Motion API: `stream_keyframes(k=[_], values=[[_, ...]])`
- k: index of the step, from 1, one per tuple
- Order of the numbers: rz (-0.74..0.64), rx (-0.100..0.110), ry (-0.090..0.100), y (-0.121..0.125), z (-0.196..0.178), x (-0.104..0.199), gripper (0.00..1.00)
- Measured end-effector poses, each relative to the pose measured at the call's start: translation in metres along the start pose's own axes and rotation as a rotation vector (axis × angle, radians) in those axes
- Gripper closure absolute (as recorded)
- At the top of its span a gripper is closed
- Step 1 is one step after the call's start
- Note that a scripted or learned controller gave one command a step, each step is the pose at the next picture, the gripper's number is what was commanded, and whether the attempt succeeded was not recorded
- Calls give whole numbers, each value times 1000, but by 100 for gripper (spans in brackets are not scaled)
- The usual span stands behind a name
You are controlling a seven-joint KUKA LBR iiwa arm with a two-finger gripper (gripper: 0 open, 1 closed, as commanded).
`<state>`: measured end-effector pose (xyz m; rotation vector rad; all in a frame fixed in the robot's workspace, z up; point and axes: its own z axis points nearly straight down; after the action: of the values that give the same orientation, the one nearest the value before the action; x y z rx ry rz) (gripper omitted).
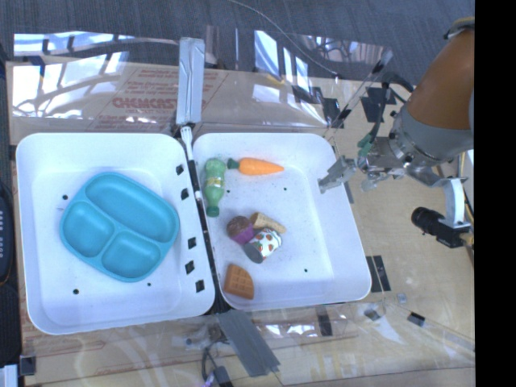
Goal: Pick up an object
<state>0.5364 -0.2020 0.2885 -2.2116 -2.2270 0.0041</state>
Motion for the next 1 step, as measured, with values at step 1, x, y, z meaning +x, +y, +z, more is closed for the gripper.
stream_keyframes(k=[1], values=[[-60, 5, 1, -48, 117, 67, 0]])
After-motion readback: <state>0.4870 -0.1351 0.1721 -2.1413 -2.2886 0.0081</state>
